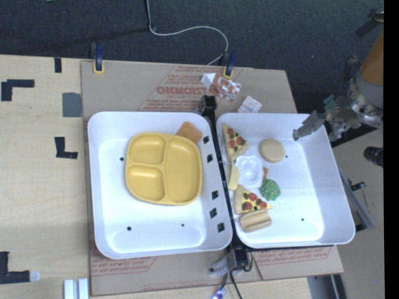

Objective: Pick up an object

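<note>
A robot gripper (310,127) hovered over the right bin's (324,185) upper right rim, its grip state impossible to tell, while toy foods like a round bun (272,149) lay clustered along the left wall, awaiting picking.

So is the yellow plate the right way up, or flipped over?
Right way up. The yellow plate lies flat in the left bin, its three hollow sections facing up.

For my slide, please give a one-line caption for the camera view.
Pincer at the right bin's upper edge; toy pizza slices, cookie and broccoli inside; yellow divided plate in the left bin.
</note>
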Controlling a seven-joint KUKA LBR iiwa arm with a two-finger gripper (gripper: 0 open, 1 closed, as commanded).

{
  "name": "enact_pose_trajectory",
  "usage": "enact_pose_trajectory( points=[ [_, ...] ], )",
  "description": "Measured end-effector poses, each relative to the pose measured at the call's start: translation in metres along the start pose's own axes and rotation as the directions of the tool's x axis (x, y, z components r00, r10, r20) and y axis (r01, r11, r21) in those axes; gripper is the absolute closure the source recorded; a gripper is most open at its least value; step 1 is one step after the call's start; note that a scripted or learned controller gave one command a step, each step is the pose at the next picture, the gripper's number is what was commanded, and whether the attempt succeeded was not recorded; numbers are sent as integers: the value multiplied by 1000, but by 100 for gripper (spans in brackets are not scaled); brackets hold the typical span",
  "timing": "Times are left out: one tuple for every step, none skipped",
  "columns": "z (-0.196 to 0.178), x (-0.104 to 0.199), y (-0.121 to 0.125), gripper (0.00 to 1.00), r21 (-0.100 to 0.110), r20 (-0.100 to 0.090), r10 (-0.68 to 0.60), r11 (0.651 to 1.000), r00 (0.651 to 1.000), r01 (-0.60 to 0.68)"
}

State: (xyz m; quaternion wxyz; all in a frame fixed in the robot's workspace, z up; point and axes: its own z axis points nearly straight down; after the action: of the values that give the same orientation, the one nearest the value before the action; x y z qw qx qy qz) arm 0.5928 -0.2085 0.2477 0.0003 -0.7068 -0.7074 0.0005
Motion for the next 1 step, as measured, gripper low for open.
enact_pose_trajectory(
  points=[
    [92,32,45,0,7,-3,-4,1000,1000,4]
  ],
)
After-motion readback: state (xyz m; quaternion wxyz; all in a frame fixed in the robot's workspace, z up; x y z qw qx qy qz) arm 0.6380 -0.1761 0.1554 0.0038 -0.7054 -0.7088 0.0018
